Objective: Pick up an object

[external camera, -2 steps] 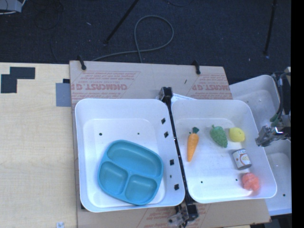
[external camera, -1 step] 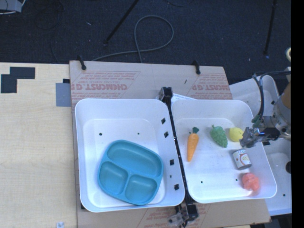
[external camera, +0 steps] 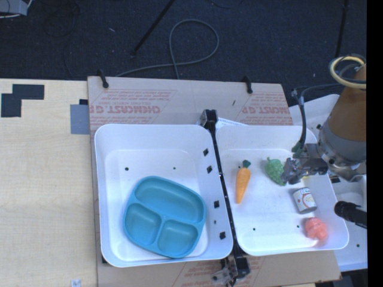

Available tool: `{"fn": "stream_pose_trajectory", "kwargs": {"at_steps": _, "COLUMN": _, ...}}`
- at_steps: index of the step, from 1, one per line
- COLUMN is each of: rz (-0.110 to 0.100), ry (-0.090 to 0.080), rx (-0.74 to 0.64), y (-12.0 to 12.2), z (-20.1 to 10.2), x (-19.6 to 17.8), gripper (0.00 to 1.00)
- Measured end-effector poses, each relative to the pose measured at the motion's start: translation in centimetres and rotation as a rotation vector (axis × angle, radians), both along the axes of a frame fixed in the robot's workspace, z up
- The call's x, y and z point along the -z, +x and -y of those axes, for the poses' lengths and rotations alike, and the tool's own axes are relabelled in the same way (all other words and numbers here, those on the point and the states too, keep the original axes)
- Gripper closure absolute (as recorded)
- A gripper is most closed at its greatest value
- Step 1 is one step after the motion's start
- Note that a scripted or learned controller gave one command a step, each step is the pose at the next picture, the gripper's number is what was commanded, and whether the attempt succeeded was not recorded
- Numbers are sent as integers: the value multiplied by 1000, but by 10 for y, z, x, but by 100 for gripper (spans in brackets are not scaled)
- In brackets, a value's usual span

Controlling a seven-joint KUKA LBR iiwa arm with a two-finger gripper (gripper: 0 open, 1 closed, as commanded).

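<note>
The right bin (external camera: pixel 263 142) holds an orange toy carrot (external camera: pixel 242 183) near its left side, a green toy vegetable (external camera: pixel 274 170) in the middle, a small tin can (external camera: pixel 305 200) lying to the right, and a pink toy (external camera: pixel 315 228) at the front right corner. My gripper (external camera: pixel 292 171) comes in from the right and sits low, right beside the green vegetable's right edge and just above the can. Its dark fingers blur into the wrist parts.
The left bin (external camera: pixel 119 142) holds a blue divided plate (external camera: pixel 163 216). A black divider clip strip (external camera: pixel 214 178) runs between the bins. Cardboard lies under both bins, and cables trail on the dark floor behind.
</note>
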State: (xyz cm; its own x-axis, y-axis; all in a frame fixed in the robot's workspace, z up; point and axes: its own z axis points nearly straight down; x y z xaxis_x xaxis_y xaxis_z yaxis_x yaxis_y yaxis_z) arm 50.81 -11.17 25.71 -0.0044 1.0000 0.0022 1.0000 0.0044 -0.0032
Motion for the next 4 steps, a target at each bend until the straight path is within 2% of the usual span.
{"fn": "stream_pose_trajectory", "kwargs": {"at_steps": 1, "rz": -1, "ry": 1, "rx": 0, "y": -3, "z": -48, "x": -4, "gripper": 100}}
{"fn": "stream_pose_trajectory", "kwargs": {"at_steps": 3, "rz": -2, "ry": -1, "rx": 1, "y": -27, "z": -148, "x": 5, "gripper": 100}}
{"fn": "stream_pose_trajectory", "kwargs": {"at_steps": 4, "rz": -5, "ry": -2, "rx": 1, "y": -25, "z": -194, "x": 22, "gripper": 100}}
